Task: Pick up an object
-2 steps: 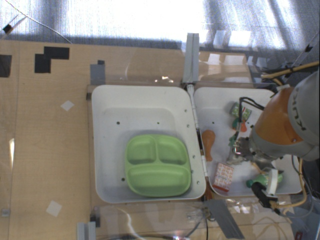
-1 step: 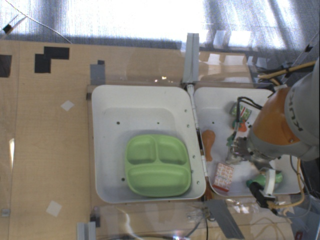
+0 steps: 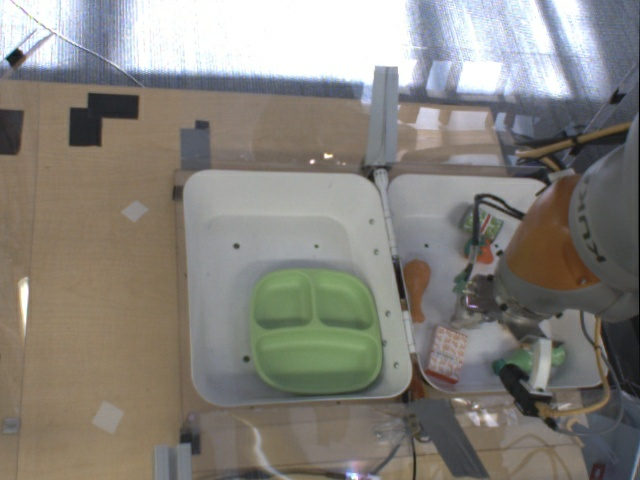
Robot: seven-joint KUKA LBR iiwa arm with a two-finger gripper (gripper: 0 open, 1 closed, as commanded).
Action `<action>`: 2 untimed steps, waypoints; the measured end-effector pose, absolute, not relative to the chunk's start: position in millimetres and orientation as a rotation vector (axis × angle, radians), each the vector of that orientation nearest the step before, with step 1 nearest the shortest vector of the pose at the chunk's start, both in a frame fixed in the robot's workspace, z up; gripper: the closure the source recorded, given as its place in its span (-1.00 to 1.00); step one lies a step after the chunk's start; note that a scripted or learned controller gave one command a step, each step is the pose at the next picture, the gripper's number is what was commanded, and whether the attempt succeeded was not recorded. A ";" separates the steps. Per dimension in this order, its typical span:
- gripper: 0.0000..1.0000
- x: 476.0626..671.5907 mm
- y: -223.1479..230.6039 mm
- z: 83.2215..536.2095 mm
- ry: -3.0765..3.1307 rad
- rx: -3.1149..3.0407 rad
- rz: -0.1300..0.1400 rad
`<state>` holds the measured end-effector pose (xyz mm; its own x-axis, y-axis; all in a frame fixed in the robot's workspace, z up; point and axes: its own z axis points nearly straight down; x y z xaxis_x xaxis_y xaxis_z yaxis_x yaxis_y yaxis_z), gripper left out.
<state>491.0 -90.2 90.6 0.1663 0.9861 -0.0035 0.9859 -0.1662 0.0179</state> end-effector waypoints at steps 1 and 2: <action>1.00 500.8 -89.5 90.3 1.988 2.421 0.011; 1.00 493.2 -92.7 90.8 1.974 2.426 0.023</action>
